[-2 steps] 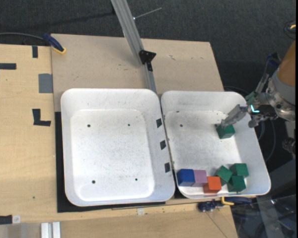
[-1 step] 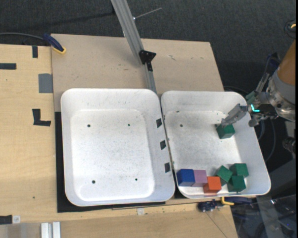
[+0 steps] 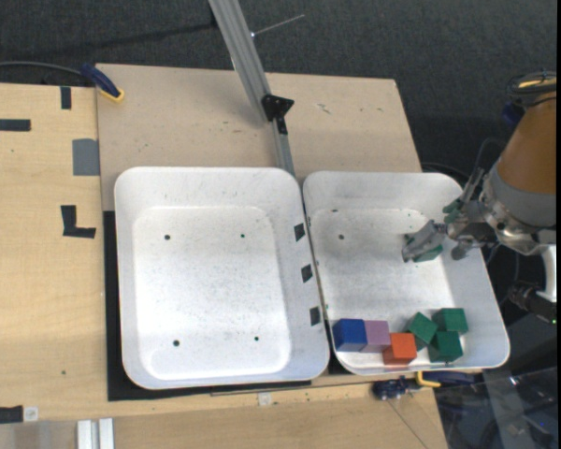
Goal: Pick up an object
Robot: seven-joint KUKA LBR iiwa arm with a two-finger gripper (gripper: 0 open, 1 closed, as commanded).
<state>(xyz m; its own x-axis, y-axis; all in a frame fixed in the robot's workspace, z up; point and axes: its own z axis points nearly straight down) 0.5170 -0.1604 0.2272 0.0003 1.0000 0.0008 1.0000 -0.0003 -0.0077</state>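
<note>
blocks were the only candidates for the pick, and they sat bunched in the lower right of the frame, along the near edge of the right bin (image 3: 374, 195): a blue block (image 3: 350, 333), a lilac block (image 3: 377, 333) touching it, an orange block (image 3: 402, 346) just beside that, and three green blocks (image 3: 442, 333) crowded at the end of the row. the left bin (image 3: 131, 251), in the middle of the frame, offered nothing to grasp. the gripper (image 3: 421, 247) hung over the upper right part of the right bin, well apart from the cluster, with bare white floor under it and nothing between its fingers; whether its jaws stood spread or pressed together could not be told, since the tips blurred into a grey shape. judged by their look, the blocks were small, rigid and light, probably foam or painted wood, with flat faces that should take a pinch without slipping or crushing. the trouble lay in the crowding: neighbours touched, so fingers coming down on a middle piece would likely jam on the ones beside it. the blue block seemed the best choice, standing at the open left end of the row with free space on one side, taken across its two free faces.
</note>
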